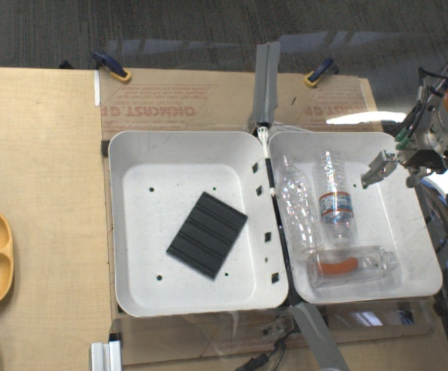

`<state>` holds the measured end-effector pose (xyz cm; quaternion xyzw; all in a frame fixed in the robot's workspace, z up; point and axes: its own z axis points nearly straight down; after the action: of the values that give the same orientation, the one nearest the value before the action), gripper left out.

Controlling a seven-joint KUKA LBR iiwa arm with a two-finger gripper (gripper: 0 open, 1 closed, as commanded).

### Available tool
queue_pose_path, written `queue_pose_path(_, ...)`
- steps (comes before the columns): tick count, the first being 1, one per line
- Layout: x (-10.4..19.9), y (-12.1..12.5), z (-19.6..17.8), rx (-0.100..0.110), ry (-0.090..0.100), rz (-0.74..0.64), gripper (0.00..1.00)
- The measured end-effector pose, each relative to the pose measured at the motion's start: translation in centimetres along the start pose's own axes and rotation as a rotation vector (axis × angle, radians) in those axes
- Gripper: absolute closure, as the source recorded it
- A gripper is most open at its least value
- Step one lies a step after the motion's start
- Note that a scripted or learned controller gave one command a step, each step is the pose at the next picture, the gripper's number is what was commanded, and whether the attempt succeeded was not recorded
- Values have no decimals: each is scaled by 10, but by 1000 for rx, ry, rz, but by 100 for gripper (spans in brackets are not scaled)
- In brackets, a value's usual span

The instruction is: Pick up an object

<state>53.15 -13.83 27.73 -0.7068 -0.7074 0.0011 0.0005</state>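
Nearest in the right bin [432,277] lies a clear bottle with an orange label [353,265], on its side along the front wall. Behind it a clear bottle with a blue and red label [336,205] lies lengthwise, its print too small to read, beside a crumpled clear bottle [296,199]. The left bin [120,230] holds a black ribbed pad [207,234], tilted. The end effector [398,168] hangs over the right bin's far right corner, fingers spread with nothing between them. Beyond, brown cardboard [162,103] shows mirrored red lettering, clamped to the pale wood desk [39,145].
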Motion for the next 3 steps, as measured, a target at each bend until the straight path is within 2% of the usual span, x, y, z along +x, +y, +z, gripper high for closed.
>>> queue_pose_path(1,14,12,117,2,1,54,0)
queue_pose_path(2,12,32,187,3,2,-53,0)
queue_pose_path(3,11,32,178,2,1,-50,100)
